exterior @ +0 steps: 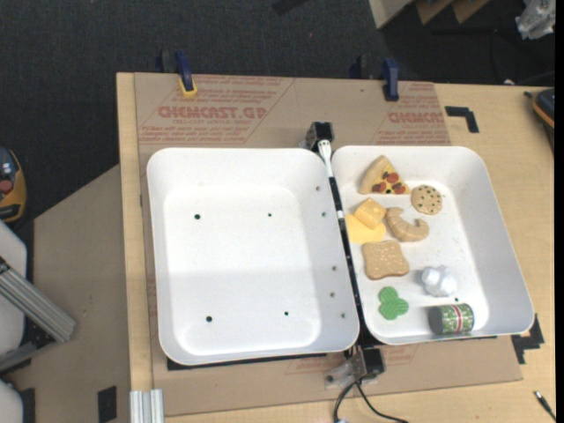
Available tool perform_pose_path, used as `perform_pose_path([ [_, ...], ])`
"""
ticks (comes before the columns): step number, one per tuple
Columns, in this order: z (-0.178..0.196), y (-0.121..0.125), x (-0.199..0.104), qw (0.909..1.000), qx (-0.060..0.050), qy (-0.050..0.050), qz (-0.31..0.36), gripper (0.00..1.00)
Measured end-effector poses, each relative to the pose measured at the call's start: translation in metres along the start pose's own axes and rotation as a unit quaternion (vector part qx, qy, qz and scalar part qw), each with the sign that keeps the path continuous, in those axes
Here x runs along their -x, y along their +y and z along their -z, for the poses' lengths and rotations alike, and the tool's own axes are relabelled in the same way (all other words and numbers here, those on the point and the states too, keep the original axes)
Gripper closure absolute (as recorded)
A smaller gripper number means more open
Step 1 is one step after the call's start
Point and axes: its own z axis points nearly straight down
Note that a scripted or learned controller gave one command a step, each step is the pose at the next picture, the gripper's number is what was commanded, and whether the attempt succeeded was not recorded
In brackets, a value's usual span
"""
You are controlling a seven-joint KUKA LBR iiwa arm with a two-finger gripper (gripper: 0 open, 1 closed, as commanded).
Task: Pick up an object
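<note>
- Right bin (495,236), shallow and white, holding all the small toy foods
- In its far corner nearest the left bin (160,236): pizza slice (379,176) with red dots
- Just beside the pizza, toward the bin's middle: round cookie (427,199)
- Along the bin's wall shared with the left bin: yellow cheese wedge (368,211), then tan bread slice (384,259), then green leafy piece (393,304)
- In the bin's middle, touching the cheese: curved tan pastry (407,226)
- Near the bin's front rim: silvery lump (436,280) and, just past it, green can (452,318) lying on its side
- Beyond the bin's far rim: brown board (264,104) with two blue clamps (185,73)
- Gripper opening: cannot tell
</note>
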Motion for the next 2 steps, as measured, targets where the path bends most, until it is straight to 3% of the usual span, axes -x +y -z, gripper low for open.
perform_pose_path([
  [1, 0.014, -0.029, 0.103, 1.0000, -0.003, 0.001, 0.000, 1.00],
  [2, 0.013, -0.040, 0.090, 1.0000, -0.006, 0.004, 0.006, 1.00],
])
